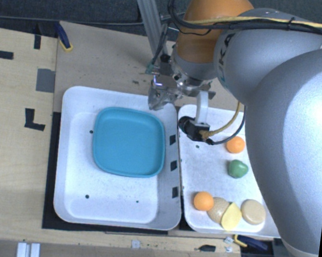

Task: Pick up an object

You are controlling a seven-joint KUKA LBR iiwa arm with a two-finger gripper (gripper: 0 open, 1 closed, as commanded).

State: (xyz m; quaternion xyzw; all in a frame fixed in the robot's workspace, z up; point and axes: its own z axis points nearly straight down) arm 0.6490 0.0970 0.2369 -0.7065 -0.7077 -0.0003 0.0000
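The claw [163, 100] hangs at the far edge of the left bin [74, 143], just beyond the far rim of the blue plate [128, 142]; its dark metal parts overlap the bin's upper right corner, and whether it is released or clenched cannot be told from this slanted view (nothing is seen gripped in it). Above the claw sits the orange band [213, 23] of the grey arm [292, 113], whose bulk covers the right side of the scene. A white strap and a black fitting [194, 128] with a yellow cable hang from the wrist over the near-left part of the right bin [203, 166].

The blue plate, square with rounded corners, lies flat in the far half of the left bin. The right bin, touching the left one along a shared edge, holds the loose objects: an orange ball [236, 145] near the arm, a green object [237, 168] just nearer the camera, and along the front rim a second orange ball [202, 201], a beige lump [217, 209], a yellow piece [231, 217] and a tan round piece [252, 211], these last four packed closely together. All lie well apart from the claw. Both bins rest on the desk [11, 152], which bears dark tape marks.
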